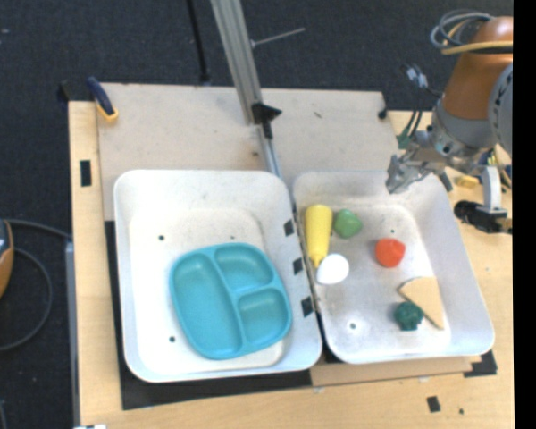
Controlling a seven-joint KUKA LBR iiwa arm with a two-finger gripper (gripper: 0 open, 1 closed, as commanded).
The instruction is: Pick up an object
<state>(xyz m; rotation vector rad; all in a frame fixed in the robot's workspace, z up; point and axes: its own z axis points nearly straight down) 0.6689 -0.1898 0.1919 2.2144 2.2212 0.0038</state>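
Pincer [409,179] sits at the upper right of the frame, over the top edge of the right bin [469,266], hanging from the grey arm with its orange band [473,83]. Whether its fingers are apart or together cannot be told at this angle; nothing is seen between them.

Right bin holds six objects, one of each. Yellow cylinder [317,231]: upper left of the bin, just beside the wall shared with the left bin, long axis running roughly top to bottom of the frame, slightly narrower end downward. White ball [332,268]: touching or just beside the cylinder's lower end. Green ball [347,223]: just right of the cylinder's upper part. Red ball [389,252]: near the bin's centre, well apart from the walls. Tan wedge [426,299]: lower right of the bin, point toward lower right. Dark green piece [408,315]: touching the wedge's lower left edge.

Closest to the pincer are the green ball and the red ball, both below and left of it, with open floor around each.

Left bin [138,213] holds one blue three-compartment plate [230,299], lying flat in its lower centre.

One metal post [237,47] rises from the bench at upper centre. One blue-and-yellow clamp [102,100] sits at the bench's upper left corner.
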